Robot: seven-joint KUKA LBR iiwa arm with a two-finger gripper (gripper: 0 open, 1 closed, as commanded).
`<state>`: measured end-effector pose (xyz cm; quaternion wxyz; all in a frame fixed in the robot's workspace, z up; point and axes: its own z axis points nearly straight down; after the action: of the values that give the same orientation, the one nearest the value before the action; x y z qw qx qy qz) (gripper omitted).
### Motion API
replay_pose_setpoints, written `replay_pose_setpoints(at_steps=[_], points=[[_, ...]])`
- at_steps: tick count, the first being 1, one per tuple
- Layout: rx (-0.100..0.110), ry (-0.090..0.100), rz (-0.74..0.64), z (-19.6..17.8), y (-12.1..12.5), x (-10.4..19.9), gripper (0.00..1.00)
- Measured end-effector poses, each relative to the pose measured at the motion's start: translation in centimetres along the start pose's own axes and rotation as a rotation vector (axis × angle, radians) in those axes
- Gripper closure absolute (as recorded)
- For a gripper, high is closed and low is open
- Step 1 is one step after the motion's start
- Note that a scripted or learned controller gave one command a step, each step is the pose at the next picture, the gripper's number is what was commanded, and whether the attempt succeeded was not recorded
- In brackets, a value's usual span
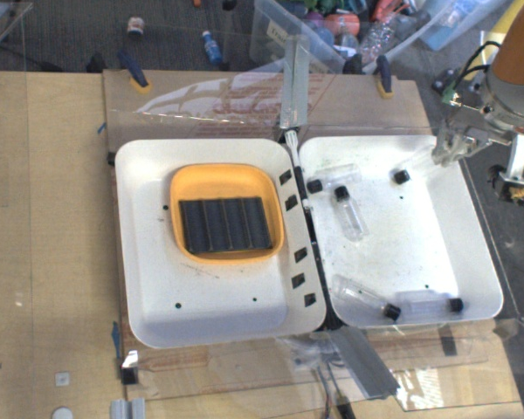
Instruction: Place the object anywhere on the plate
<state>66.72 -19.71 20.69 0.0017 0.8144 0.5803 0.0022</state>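
Note:
An orange plate [227, 182] with rounded corners sits in the left white bin [148, 286]. On it lies a dark grey ribbed rectangular block [225, 224], flat and covering most of the plate's middle. My gripper [450, 144] hangs at the far right corner of the right bin [472, 260], well apart from the plate and the block. Nothing shows between its fingers. The arm's orange band [515, 51] is at the right edge.
Several clear plastic tubes with black caps lie in the right bin, one near its middle [350, 214] and two along its near edge [367, 300] [428, 304]. A tub of colourful items [358, 7] stands behind the bins.

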Motion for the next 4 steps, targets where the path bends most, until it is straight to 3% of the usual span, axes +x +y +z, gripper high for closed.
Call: replay_pose_setpoints(at_steps=[1,4], points=[[0.0,0.0,0.0,0.0,0.0,0.0,0.0],[0.0,0.0,0.109,-2.3,0.2,-0.6,0.0]])
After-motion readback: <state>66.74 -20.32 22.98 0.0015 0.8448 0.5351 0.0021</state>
